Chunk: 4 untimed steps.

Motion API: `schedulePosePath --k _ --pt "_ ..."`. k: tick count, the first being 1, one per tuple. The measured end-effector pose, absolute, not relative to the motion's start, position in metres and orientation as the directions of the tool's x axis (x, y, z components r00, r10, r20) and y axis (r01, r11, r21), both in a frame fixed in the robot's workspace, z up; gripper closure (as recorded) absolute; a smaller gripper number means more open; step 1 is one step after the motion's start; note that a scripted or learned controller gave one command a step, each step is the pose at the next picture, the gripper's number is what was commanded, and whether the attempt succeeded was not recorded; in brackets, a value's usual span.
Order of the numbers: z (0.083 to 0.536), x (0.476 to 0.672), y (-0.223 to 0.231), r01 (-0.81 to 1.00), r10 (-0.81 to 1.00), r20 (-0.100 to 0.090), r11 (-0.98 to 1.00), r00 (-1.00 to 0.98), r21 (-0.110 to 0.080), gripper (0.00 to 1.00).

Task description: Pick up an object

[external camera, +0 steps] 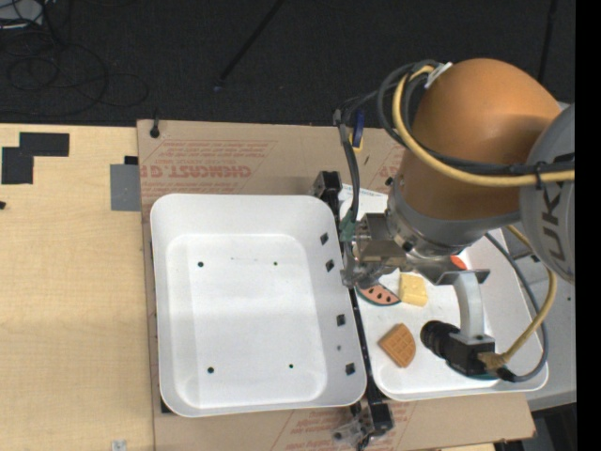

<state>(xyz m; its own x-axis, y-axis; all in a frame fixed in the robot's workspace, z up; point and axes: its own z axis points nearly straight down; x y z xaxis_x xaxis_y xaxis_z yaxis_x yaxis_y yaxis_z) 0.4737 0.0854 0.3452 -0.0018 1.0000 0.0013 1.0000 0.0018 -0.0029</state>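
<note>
The arm (pixel 554 205) is stretched in from the right, and its orange band (pixel 479 111) is seen from above. The grey wrist (pixel 432 222) is turned downward. The gripper (pixel 360 272) is held low, left of the wrist.

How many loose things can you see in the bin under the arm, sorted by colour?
Red with a green rim: 1, the slice
Yellow: 1, the block
Orange-brown: 1, the waffle-like piece
Total: 3 in view; the arm hides part of the bin.
</note>
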Motion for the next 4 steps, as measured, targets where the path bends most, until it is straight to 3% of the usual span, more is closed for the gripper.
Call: schedulePosePath --k 1,2,3,4 --pt "0.463 0.483 0.109 1.000 1.000 0.002 0.002 -0.002 0.008 1.00" --pt "0.541 0.476 0.158 1.000 1.000 0.002 0.004 -0.004 0.003 1.00" --pt "0.538 0.476 0.057 1.000 1.000 -0.003 -0.010 0.010 -0.004 1.00" --pt "0.358 0.474 0.054 1.000 1.000 -0.004 -0.001 0.001 -0.021 1.00"
